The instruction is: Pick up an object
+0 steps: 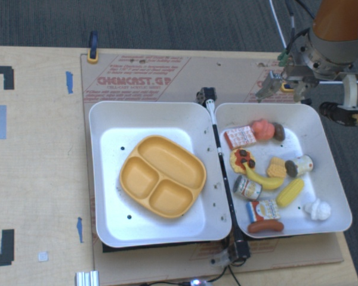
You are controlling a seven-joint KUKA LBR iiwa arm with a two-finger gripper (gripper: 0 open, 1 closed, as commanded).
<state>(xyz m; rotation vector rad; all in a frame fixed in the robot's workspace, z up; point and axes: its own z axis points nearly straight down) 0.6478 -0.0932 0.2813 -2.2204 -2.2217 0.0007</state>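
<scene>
The right bin [328, 159] holds several toy foods: a pink ball [262, 128], a red-and-white packet [240, 137], a pizza slice [243, 158], a banana [265, 179], a corn cob [290, 192], a small can [247, 188], a sausage [265, 226] and a white garlic-like piece [317, 208]. My gripper [285, 90] hangs above the back rim of this bin, over the cardboard. It is open, with nothing between its fingers. The pink ball lies a little in front of it.
The left bin [107, 159] carries a yellow three-section plate [162, 176]. A black clamp [207, 94] sits at the back where the two bins meet. Cables run from the arm at the upper right. Bare bench lies to the left.
</scene>
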